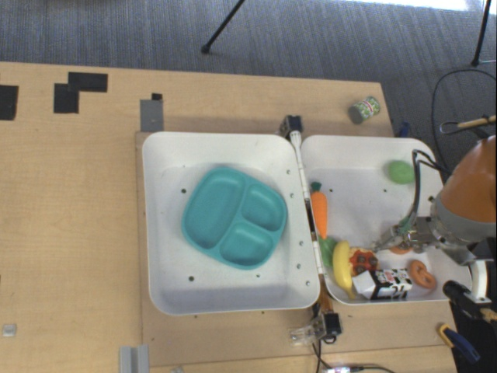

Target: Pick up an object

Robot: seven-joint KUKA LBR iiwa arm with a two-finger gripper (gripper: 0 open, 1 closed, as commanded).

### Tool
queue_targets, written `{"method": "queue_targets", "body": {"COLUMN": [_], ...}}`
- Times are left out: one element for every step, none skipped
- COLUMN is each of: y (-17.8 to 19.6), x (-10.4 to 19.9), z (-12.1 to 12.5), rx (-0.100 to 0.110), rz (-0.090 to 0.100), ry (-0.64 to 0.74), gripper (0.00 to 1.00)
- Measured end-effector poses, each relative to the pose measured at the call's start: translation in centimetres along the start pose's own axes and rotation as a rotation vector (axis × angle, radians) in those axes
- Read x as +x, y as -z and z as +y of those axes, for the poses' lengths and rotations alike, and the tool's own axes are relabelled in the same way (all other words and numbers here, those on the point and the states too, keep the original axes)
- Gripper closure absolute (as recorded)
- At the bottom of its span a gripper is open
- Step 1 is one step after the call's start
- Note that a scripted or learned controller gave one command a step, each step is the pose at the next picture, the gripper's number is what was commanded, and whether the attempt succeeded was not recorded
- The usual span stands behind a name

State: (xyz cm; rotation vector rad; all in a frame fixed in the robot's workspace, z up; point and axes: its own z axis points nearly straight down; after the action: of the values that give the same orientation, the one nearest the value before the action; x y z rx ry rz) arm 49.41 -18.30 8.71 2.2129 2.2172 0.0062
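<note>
Camera view: claw (400, 238) state unclear; black-white carton (382, 284) print unreadable, right bin (349, 169).

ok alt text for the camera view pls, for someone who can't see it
A grey arm with an orange band reaches from the right into the right white bin, which holds a carrot, a banana and other small toys. The left white bin holds a teal divided plate. A small can lies on the wooden bench.
</note>
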Motion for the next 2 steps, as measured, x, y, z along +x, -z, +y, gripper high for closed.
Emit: {"method": "queue_targets", "body": {"y": [0.4,0.0], "x": [-2.2,0.6], "z": [1.8,0.6], "rx": [0.006,-0.001], "rz": [0.004,-0.001], "ry": [0.001,0.001], "gripper": [0.0,0.0]}}
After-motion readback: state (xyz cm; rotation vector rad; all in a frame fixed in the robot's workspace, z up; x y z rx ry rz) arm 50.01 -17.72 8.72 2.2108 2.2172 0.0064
